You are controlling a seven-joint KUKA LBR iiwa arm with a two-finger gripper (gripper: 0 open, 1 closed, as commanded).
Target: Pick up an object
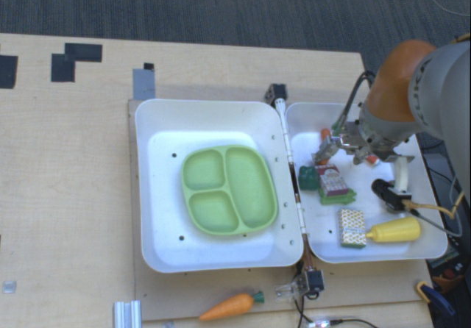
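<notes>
On the counter [73,172], over the right white bin [324,236], hangs the pincer [344,151], jaws spread apart with nothing between them, just beside a pink box [333,183] lying flat against a green block [307,177], long axis running far to near

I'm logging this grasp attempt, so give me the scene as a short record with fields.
left bin: green divided plate
right bin: green block, pink packet, sponge, yellow bottle
tool: over the right bin's far part, just beyond the pink packet
bench: toy carrot, outside the bins, near side
</notes>
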